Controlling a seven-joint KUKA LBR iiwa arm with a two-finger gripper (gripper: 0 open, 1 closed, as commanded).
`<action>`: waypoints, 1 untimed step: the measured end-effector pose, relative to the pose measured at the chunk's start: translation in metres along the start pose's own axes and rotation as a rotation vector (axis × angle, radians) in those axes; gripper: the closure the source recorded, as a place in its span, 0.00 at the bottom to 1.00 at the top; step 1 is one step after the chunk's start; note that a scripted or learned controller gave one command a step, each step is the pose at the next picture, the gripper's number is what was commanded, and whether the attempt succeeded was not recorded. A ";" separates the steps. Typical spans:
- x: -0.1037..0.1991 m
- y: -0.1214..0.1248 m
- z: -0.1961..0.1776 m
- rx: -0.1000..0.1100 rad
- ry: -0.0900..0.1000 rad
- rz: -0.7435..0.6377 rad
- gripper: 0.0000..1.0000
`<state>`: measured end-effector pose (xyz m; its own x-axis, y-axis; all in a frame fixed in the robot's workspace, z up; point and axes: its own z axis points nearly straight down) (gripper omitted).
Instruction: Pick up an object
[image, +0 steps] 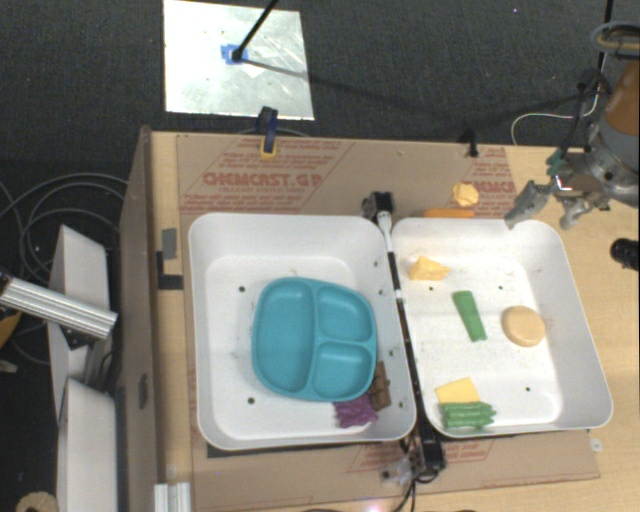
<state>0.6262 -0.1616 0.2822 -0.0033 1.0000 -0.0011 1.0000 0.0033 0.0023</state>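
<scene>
The two-finger metal gripper (549, 205) hangs over the far right corner of the right-hand shallow white plastic bin (586, 372), its fingers spread apart with nothing between them. No item sits under it there. The likely targets lie nearer the bin's middle: a round tan disc (523, 326), a green oblong block (468, 315), a pale yellow wedge (430, 268), and, at the near wall, a yellow slab (457, 390) touching a ribbed green piece (467, 414).

The main risk is a descent at the corner closing on air or clipping the rim. The slab and ribbed piece crowd the near wall, so a finger could jam against it. The disc and oblong block have bare floor around them, giving the most room. The teal divided plate (313, 338) fills the left white bin (222, 262), leaving a purple scrap (352, 412) pinched at its near edge
</scene>
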 end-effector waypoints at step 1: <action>0.029 -0.038 0.175 0.016 0.006 0.001 0.00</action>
<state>0.5880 -0.1326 0.1070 -0.0019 1.0000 0.0044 0.9999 0.0019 -0.0135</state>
